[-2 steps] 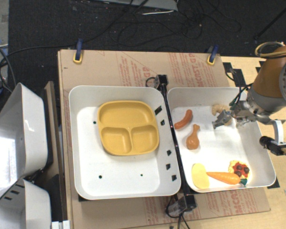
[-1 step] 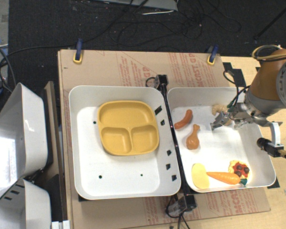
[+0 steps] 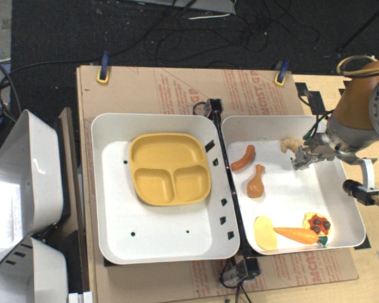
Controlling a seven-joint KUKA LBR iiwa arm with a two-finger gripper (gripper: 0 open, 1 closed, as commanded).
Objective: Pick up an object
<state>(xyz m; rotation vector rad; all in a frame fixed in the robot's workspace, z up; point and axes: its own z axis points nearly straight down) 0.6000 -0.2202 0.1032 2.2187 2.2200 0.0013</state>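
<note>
Yellow plastic made up the divided plate (image 3: 170, 169), which sat in the left white bin (image 3: 114, 232). The plate had three parts and lay a bit toward the far side of that bin.

The right white bin (image 3: 341, 194) sat just beside the left one, on the brown cardboard-covered bench (image 3: 177, 87). It had toy food in it. A toy sausage (image 3: 242, 158) lay near the far left part of the bin, tilted. A toy chicken leg (image 3: 256, 182) lay just near of the sausage, close to it but not touching. Along the near side lay a pale yellow round piece (image 3: 264, 232), and an orange toy carrot (image 3: 295, 235) rested next to it, its thin tip touching the piece. A small red and yellow toy (image 3: 318, 223) with a bit of green sat at the carrot's right end.

The grey arm (image 3: 357, 118) with the orange band came in from the right. Its tool (image 3: 301, 160) was low over the far part of the right bin. A small tan thing (image 3: 290, 145) lay just beside the tool, on its far left side. It was too small to tell what it was. The fingers were too dark and small to tell if they were wide or narrow, and nothing could be seen held between them.

Two blue and yellow clamps (image 3: 103, 71) gripped the far edge of the bench.
</note>
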